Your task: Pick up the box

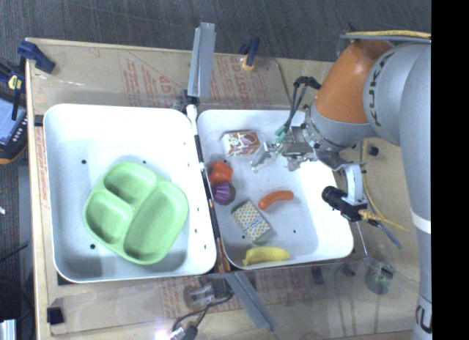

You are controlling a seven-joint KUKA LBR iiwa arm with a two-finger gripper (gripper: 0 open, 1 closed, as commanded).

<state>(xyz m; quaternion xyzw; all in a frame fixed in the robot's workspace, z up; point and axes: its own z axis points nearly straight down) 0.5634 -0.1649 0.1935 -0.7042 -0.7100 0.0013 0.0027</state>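
The worktop (110, 75) carries two white bins side by side. The left bin (66, 133) holds a green divided tray (136, 212) lying toward its near side.

The right bin (333, 239) holds the rest. A box (242, 142) with a red and white printed face lies flat near the far edge, left of centre. The gripper (265, 157) hangs over the bin's far half, just beside the box on its right and a little nearer the camera. The metal parts there are small and glinting, so whether the fingers are open or closed cannot be told, and nothing can be seen held between them.

Against the bin's left wall sit an orange-red round fruit (220, 171) and, touching it on the near side, a purple one (223, 193). A second, patterned box (251, 220) lies tilted near the middle, with a sausage (275, 199) just to its right. A banana (267, 255) rests along the near wall.

The grey arm (399, 111) with its orange band (350, 86) covers the bin's far right corner.
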